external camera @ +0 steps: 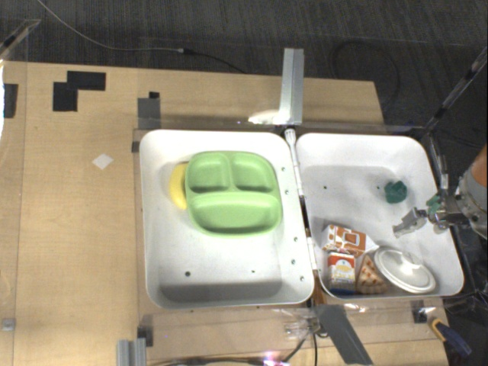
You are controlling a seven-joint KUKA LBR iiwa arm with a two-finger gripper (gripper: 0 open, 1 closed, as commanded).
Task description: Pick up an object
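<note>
The gripper (408, 223) enters from the right edge of the view and hangs over the right bin (343, 158), near that bin's right wall. Finger state cannot be determined at this resolution. Nothing is seen held in it.

Candidate objects, right bin:
- A small teal object (395, 191) lies on the bin floor, just up and left of the gripper, apart from everything else.
- A white round lid-like dish (406, 271) rests in the lower right corner, below the gripper.
- A snack box (345, 259), printed orange and white, lies beside the dish on its left, with a brown textured item (371, 278) wedged between the two.

Left bin (229, 273):
- A green divided tray (232, 191) sits in the upper half.
- A yellow object (177, 187) protrudes from under the tray's left edge.

Current step, judged: approach. The tool stands above the floor between the teal object and the dish; no grasp is made yet.

Next move, judged: select one target, centre the tool over it, then descend. The teal object is the cleaner choice, being isolated with free floor on all sides. The dish is low and smooth and is likely to slip. The box cluster is crowded against the bin wall, leaving little room for the tool.
</note>
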